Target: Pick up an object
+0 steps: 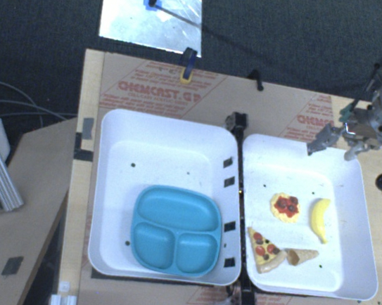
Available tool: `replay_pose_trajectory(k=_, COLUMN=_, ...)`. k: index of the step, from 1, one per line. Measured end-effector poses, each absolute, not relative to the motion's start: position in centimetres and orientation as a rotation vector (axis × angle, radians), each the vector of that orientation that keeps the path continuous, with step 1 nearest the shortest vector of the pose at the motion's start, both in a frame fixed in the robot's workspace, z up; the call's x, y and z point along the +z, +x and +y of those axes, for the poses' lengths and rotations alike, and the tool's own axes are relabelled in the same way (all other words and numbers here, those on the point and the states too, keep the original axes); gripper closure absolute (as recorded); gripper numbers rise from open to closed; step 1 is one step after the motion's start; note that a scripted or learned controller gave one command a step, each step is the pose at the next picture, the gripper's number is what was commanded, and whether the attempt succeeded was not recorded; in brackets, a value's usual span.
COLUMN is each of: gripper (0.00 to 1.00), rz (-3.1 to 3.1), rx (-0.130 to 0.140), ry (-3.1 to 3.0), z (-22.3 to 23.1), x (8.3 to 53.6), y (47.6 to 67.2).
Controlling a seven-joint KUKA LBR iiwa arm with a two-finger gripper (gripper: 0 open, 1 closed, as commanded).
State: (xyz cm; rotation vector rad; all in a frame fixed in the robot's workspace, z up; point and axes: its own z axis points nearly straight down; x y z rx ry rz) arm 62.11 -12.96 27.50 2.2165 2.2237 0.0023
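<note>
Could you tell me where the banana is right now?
The banana lies in the right bin, near its right wall, just right of the tart.

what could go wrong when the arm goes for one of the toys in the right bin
The pizza slice and the cone-shaped piece lie almost touching, so closing on one may nudge or drag the other. The banana and the round tart look flat and low, so the fingers could slip over them and close on nothing. The gripper hovers over the right bin far rim, so a straight descent there could hit the wall.
</note>
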Motion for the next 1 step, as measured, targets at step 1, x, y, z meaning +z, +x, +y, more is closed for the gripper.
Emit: replay_pose_trajectory(k=1, gripper=0.00, rz=2.240, rx=-0.001, ry=2.212, z=-0.29, x=18.00, y=60.50)
